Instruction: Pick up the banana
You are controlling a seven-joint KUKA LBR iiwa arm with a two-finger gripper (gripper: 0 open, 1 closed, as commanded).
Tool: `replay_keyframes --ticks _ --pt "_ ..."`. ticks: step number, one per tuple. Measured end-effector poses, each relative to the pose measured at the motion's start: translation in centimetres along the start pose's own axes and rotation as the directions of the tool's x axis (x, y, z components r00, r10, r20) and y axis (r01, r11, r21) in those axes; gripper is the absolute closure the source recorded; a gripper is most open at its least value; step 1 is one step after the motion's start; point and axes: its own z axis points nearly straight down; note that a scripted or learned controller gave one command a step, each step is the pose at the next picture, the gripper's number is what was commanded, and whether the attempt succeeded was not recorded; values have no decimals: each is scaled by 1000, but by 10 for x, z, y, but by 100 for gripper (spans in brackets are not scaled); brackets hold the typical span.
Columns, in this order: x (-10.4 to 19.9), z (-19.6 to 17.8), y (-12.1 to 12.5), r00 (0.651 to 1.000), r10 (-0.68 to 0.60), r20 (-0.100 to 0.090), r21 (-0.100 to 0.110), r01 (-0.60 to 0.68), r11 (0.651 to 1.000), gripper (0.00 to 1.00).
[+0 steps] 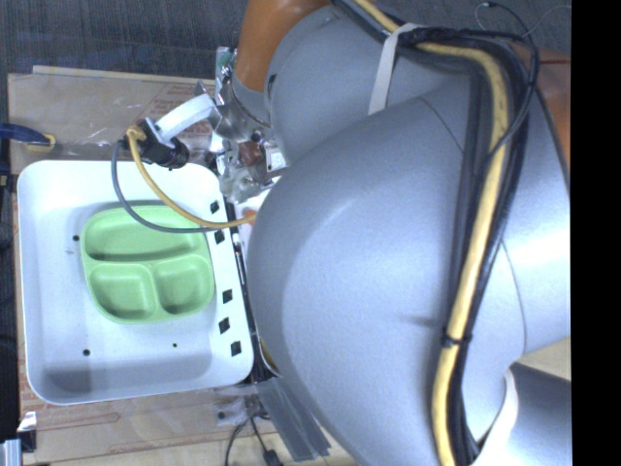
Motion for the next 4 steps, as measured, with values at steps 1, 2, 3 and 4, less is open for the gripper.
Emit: replay_keyframes --ticks 1,2,3,4 --pt "-27 -20 119 996 -87 6 4 87 996 100" --pt "-6 -11 82 997 81 0 0 -81 997 100" --pt "-57 -139 104 997 81 0 -1 -81 997 100" --pt "-63 -151 197 998 67 5 3 -67 998 100"
